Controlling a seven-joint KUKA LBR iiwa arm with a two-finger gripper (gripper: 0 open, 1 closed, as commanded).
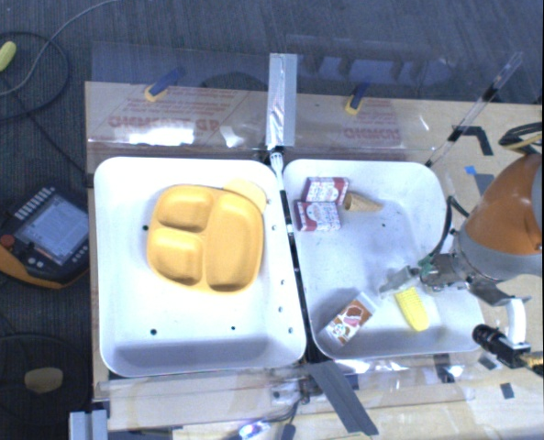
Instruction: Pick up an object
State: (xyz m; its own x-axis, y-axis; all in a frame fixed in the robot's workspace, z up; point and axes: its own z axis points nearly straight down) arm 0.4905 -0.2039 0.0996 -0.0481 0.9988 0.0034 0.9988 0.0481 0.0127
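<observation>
Spanning the middle of the scene, a pale wooden counter (409, 128) on dark carpet, bearing two shallow white bins side by side. Filling much of the left white bin (116, 328), toward its far half, a yellow-orange plastic tray with three moulded compartments (205, 236); tucked behind its far right corner, a pale yellow disc (246, 191), partly hidden.

Reaching over the near right rim of the right white bin (391, 232), the grey arm with its orange band (510, 218). Pointing left and low over that bin's floor, the grey two-finger gripper (402, 280); cannot tell whether spread or closed, and nothing seen held in it.

Sitting just beside the gripper, on its near side, a small yellow oblong block (415, 310), lying flat on the bin floor. Lying left of the block, near the front wall, a red-and-white flat packet (348, 320), turned at a slant. Resting in the far left corner, two red-and-white small cartons (321, 203), one against the other. Lying just right of them, a tan wedge-shaped piece (364, 203).
</observation>
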